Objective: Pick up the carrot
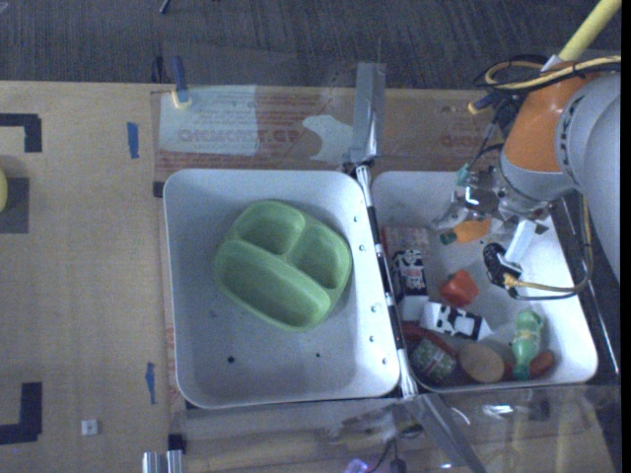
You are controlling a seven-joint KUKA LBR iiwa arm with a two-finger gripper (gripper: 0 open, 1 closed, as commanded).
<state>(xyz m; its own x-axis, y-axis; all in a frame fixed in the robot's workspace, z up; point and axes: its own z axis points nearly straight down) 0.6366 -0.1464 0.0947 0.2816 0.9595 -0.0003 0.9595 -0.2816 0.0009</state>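
1. Progress check: your grey arm with the orange band has its two-finger gripper [471, 227] down in the upper part of the right-hand shallow white bin [582, 358], and a small orange carrot-shaped piece [470, 231] sits right at the fingertips. My read is you're at the grasp stage, not the lift.
2. Jaws: honestly can't tell how wide they are or whether they've really closed on the carrot. It's right there at the tips, but the wrist hardware blocks the contact, so don't count it as held.
3. What's left, as I see it: confirm the grip, then raise it clear of the bin. None of that shows as done.
4. Right bin is crowded. There's a red chunky toy [459, 288] just below the carrot, a black-and-white patterned box [453, 320] under that, another small black-and-white carton [409, 269] by the divider, a brown rounded potato-like piece [482, 362], and a green bottle-shaped toy [525, 334] near the lower right corner.
5. Left-hand white bin [197, 363] just holds a green plastic divided tray [284, 263], sitting tilted around the middle.
6. Watch the black cable [537, 284] looping beside the gripper; it could snag on the way up.
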